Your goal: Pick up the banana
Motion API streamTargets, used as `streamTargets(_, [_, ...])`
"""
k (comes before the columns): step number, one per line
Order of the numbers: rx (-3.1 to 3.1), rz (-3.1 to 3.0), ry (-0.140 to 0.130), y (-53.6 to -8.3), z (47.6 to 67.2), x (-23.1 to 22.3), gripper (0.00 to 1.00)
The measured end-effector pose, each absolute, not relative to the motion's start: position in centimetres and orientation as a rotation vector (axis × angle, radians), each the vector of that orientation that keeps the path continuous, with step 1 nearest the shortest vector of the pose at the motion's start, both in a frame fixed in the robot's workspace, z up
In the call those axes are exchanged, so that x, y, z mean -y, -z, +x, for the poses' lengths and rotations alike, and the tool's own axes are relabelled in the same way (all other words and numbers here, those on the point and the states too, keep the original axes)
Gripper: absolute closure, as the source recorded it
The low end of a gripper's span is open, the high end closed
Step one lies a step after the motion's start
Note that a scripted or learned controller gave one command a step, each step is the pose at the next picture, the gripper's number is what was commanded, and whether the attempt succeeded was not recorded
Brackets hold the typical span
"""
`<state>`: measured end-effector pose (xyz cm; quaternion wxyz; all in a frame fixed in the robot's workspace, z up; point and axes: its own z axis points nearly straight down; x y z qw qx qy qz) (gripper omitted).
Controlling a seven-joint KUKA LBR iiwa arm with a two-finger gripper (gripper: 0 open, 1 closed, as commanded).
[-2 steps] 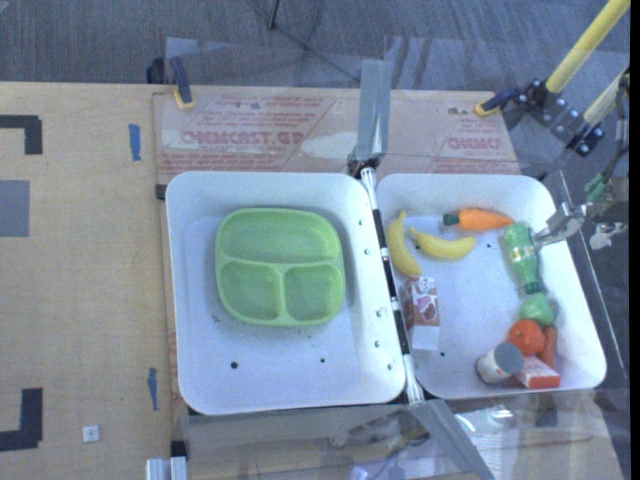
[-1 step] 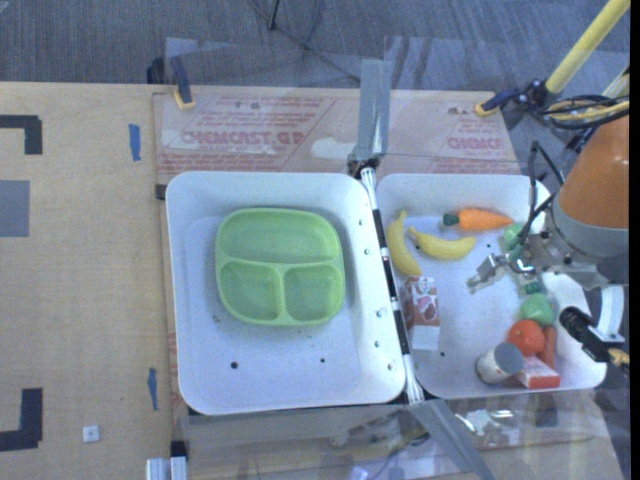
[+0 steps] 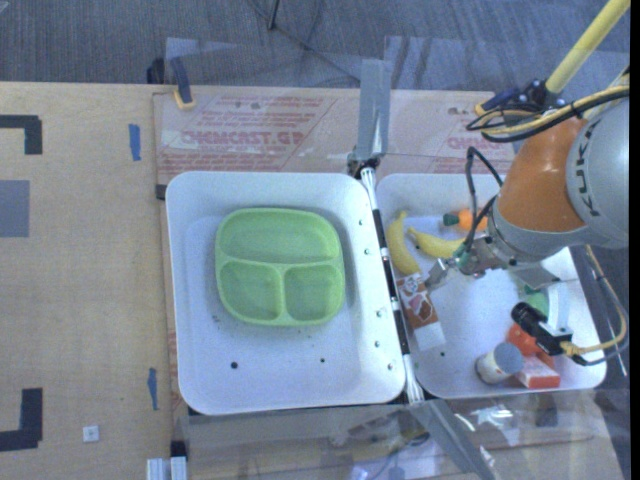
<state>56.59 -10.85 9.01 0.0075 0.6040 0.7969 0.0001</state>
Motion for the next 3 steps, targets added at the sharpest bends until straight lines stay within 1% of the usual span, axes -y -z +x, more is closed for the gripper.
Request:
streamTargets(1, [-2.487, 1.888, -0.006, -10.1, 56.7, 10.9, 1.0])
streamTargets(2, [-2.488, 1.888, -0.006, -10.1, 56.7, 10.9, 0.0])
streamTargets(3, [-2.484, 1.887, -0.009, -11.1, 56.8, 10.9, 1.0])
